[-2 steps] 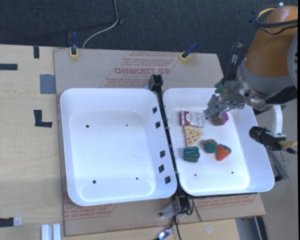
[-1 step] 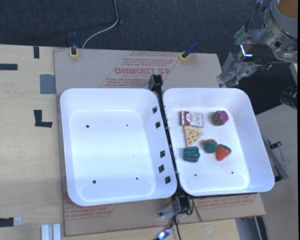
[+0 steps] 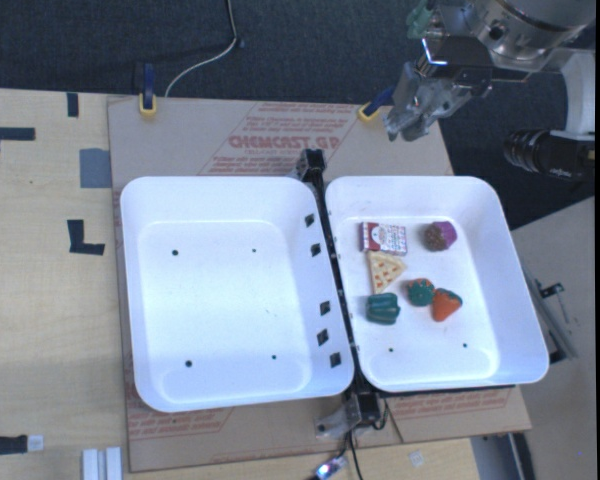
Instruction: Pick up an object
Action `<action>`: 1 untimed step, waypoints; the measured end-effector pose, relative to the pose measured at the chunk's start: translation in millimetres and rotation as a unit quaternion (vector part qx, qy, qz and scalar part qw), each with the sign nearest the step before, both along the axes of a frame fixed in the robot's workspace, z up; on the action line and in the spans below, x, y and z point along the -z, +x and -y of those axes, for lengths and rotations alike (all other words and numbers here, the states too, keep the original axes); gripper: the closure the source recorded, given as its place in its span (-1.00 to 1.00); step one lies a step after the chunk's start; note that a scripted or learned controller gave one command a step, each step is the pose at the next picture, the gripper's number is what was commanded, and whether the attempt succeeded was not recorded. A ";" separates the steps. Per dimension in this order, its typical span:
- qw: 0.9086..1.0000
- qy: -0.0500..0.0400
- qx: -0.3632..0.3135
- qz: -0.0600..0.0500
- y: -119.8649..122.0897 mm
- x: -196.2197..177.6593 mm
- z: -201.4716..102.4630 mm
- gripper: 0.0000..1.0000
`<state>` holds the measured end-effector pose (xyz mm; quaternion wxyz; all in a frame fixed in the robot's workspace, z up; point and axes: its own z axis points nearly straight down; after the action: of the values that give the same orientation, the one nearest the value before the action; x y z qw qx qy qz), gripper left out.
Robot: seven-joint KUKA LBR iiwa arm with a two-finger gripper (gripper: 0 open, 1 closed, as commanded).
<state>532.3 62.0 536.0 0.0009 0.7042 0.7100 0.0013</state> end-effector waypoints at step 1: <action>1.000 -0.001 0.001 -0.002 37.4 3.4 -62.3 1.00</action>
<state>569.6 124.3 532.7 -0.0001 0.7050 0.7092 -0.0008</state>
